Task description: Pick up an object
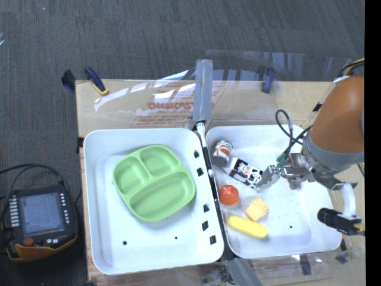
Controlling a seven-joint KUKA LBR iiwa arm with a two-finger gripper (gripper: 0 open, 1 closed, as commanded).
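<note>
Pincer, grip unclear, beside black-and-white carton lying lengthwise toward it

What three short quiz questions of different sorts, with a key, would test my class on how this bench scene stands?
1. True or false: the green divided plate lies in the same bin as the tomato.
2. Multiple choice: which item lies nearest the tool? A. the banana B. the black-and-white carton C. the green divided plate
3. Fill in: the yellow-orange wedge lies between the tomato and the ____.

Key
1. False: the plate is in the left bin, the tomato in the right bin.
2. B
3. banana
</note>
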